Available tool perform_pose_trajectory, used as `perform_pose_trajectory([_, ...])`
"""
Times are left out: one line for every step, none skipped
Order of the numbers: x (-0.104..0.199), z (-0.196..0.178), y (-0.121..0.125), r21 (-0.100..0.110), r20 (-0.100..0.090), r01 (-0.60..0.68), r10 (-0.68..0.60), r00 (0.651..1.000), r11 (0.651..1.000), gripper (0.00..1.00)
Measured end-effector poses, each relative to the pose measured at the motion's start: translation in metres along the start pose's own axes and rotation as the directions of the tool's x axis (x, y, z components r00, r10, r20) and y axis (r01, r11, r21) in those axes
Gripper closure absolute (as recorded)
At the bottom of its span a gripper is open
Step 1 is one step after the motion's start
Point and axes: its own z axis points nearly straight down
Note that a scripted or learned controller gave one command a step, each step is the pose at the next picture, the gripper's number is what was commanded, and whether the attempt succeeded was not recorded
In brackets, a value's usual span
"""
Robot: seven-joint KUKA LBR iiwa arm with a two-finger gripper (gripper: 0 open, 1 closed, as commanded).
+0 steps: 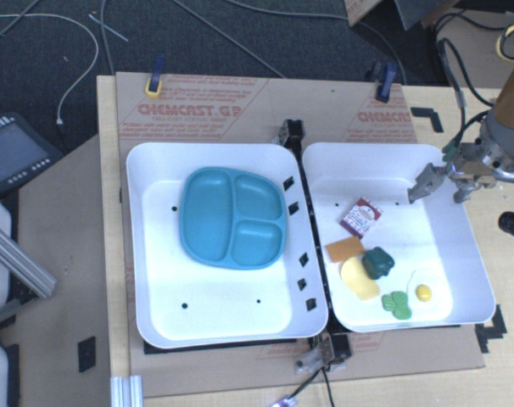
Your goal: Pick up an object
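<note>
Grey end effector (444, 185) w/ fingers spread, nothing held, arm (505, 134) cut off at right edge.

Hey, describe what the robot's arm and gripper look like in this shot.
The arm comes in as a grey, rounded wrist section, with dark cables looping above it. Its gripper is grey metal with two slim fingers.

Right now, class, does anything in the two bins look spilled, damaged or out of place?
Nothing stands out. The blue divided plate lies flat in the left bin; the small items, including the red packet, sit loosely clustered in the right bin.
</note>
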Motion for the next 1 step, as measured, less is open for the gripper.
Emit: perform_pose_trajectory([0.0004, -0.0077, 0.0029, -0.014, 0.003, 0.003, -0.003, 1.0, 1.0, 0.0])
